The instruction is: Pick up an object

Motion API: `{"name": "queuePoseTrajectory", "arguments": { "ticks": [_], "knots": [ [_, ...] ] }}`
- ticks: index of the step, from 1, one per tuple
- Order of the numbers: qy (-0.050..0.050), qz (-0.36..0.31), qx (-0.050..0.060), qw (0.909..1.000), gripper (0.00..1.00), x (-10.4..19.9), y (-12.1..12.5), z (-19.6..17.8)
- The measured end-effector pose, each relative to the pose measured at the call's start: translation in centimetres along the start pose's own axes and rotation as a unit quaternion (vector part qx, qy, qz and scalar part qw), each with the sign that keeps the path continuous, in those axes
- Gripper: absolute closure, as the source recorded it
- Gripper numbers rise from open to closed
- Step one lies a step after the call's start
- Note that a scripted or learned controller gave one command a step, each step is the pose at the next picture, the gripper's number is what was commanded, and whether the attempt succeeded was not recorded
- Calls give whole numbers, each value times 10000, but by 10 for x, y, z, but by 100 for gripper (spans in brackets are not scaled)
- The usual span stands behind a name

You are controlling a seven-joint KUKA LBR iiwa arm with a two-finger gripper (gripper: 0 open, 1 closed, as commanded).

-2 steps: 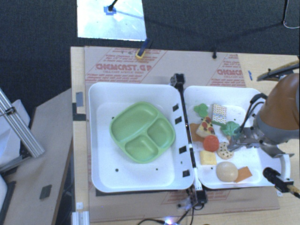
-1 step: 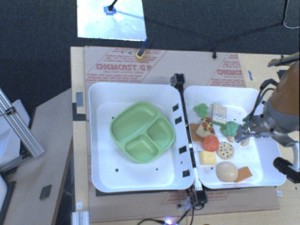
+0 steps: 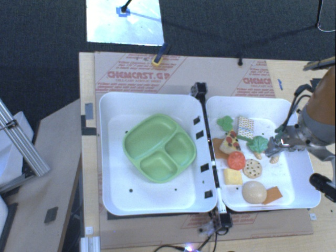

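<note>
Left bin (image 3: 113, 140) holds a green tray (image 3: 159, 147); right bin (image 3: 299, 185) holds toy foods (image 3: 237, 160); tool (image 3: 274, 147) grip unclear.

Two shallow white bins (image 3: 113, 156) sit side by side; one green three-compartment plastic tray (image 3: 159, 147) lies in one, about ten small toy food pieces (image 3: 242, 156) beside the hand (image 3: 273, 148).

Single fixed overhead view, looking down at a slant on the bench (image 3: 173, 70) from a moderate height. Both white bins lie side by side mid-frame: left bin (image 3: 113, 156), right bin (image 3: 299, 182). The arm (image 3: 320, 112) enters from the right edge.
</note>
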State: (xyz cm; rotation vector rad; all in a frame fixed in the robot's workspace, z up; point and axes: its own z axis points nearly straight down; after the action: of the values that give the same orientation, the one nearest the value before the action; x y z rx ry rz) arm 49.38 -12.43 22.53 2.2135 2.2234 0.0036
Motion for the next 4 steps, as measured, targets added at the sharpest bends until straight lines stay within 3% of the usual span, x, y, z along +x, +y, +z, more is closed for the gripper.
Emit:
{"name": "queuePoseTrajectory", "arguments": {
  "ticks": [2,4],
  "knots": [
    [18,-35,8,10000,100,108,9,-9],
    [8,12,23,10000,100,111,5,11]
  ]
}}
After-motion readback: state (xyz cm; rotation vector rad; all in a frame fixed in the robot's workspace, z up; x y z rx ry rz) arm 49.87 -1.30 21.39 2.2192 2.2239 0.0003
